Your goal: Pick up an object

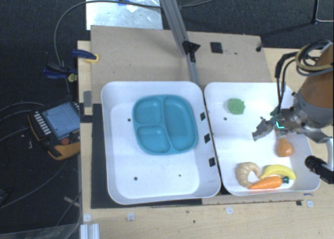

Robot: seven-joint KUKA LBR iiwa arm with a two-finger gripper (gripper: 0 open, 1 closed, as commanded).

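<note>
Left bin (120, 180) has a blue divided plate (165, 124); right bin (229, 175) has the food.
Gripper (262, 130) hovers there, can't tell its grip; carrot (267, 182) at 5 o'clock, partly covering the banana (279, 170).

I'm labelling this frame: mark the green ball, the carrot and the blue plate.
green ball (236, 106), camera view, its middle.
carrot (266, 183), camera view, middle of its orange body.
blue plate (175, 120), camera view, floor of its right compartment.

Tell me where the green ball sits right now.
The green ball lies in the right bin, near its far edge, up and left of the gripper and well apart from the food at the near edge.
</note>
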